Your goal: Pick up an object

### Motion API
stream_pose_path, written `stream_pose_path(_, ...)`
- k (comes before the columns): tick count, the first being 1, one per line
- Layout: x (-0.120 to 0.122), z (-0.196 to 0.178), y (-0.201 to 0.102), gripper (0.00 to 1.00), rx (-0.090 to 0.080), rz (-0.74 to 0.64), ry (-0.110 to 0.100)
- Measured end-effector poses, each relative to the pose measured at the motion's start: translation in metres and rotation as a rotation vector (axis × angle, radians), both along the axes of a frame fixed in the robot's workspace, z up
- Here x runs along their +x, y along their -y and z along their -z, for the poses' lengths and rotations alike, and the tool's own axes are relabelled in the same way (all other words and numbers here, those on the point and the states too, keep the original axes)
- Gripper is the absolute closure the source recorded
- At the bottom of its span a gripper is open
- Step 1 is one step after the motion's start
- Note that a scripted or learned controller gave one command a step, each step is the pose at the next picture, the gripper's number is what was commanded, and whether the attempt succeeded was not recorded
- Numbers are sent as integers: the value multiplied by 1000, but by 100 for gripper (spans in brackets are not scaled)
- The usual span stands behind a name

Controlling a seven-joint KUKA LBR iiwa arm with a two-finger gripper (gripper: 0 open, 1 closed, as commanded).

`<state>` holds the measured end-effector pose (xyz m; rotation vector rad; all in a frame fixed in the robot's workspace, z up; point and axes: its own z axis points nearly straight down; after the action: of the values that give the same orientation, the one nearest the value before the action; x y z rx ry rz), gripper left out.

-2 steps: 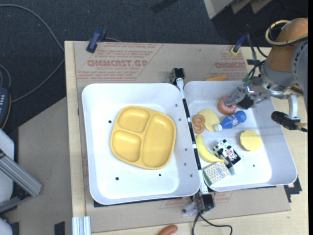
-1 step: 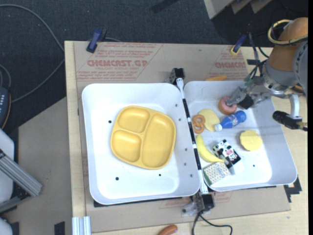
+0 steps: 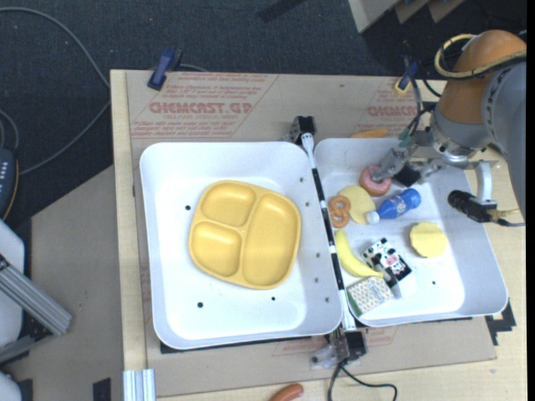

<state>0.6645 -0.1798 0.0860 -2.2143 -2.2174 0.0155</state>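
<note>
My gripper (image 3: 391, 168) is low in the right bin (image 3: 476, 284), at its far side, right against a pink doughnut (image 3: 374, 181). Whether it touches the doughnut is unclear. Just in front lie a blue bottle with a white cap (image 3: 395, 205), an orange pretzel ring (image 3: 339, 210) and a pale yellow piece (image 3: 357, 199). Nearer the front are a banana (image 3: 349, 257), a black-and-white toy (image 3: 387, 259), a round yellow piece (image 3: 428, 240) and a small meshed packet (image 3: 368, 292).
The left bin (image 3: 167, 224) holds a yellow divided plate (image 3: 245, 234). A black clamp bar (image 3: 324, 224) runs between the two bins. The grey arm with its orange band (image 3: 478, 65) comes in over the right bin's far right corner. A black part (image 3: 468, 205) sticks out by the right wall.
</note>
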Motion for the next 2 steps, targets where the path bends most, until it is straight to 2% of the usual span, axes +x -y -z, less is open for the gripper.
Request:
stream_pose_path(1,0,-1,-4,0,-2,1,1)
stream_pose_path(2,0,1,22,0,4,-1,1)
